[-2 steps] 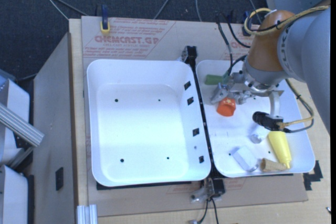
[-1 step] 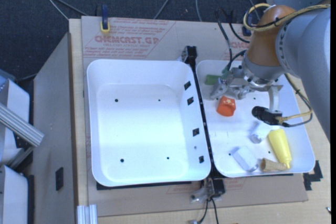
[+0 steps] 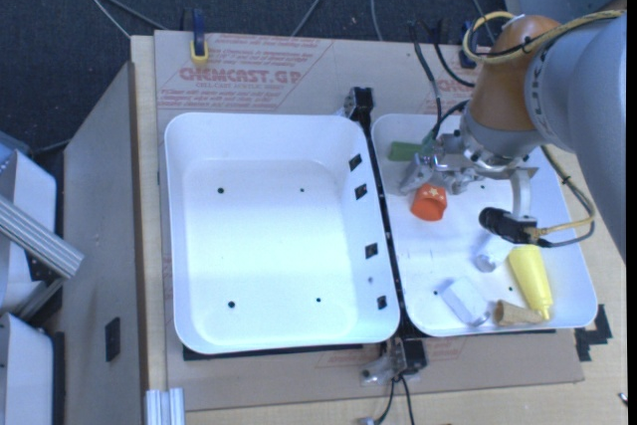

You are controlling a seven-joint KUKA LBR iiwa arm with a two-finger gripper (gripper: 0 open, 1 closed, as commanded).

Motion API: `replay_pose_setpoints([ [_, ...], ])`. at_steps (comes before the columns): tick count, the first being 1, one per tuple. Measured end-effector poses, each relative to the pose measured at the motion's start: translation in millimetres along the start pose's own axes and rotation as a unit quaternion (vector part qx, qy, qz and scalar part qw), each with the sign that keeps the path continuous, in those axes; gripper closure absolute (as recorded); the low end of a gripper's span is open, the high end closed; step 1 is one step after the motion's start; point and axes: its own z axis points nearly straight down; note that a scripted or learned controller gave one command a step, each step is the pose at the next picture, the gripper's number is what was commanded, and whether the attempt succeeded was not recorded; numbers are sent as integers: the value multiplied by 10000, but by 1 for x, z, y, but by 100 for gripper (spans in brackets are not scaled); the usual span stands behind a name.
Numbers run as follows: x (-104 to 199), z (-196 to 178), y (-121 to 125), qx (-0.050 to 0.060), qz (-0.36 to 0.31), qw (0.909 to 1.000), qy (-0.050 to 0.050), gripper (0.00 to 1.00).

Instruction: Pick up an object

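Orange object (image 3: 429, 203), small and rounded, sits in the right bin (image 3: 428, 264), upper left part, near the wall shared with the left bin (image 3: 269, 234). Gripper (image 3: 431, 176) is directly over it, touching or nearly so. Cannot tell if the gripper is apart, together or clamped on it. Arm (image 3: 557, 85) reaches in from the right over the bin's back edge. Green flat piece (image 3: 404, 151) lies just behind the gripper, by the back-left corner. Yellow bottle-shaped toy (image 3: 530, 279) lies on the right side, with a tan cone (image 3: 518, 315) just beside its front end. Small grey piece (image 3: 485, 262) sits left of the yellow toy. Pale whitish piece (image 3: 462, 301) is near the front edge. Both bins rest on a brown printed board (image 3: 249, 65).
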Motion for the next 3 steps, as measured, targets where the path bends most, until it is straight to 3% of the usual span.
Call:
replay_pose_setpoints([
  [1, 1, 0, 11, -22, -7, 10000, -4, 0],
  [2, 2, 0, -14, 9, 4, 10000, 2, 0],
  [3, -1, 0, 4, -26, -8, 10000, -5, 0],
])
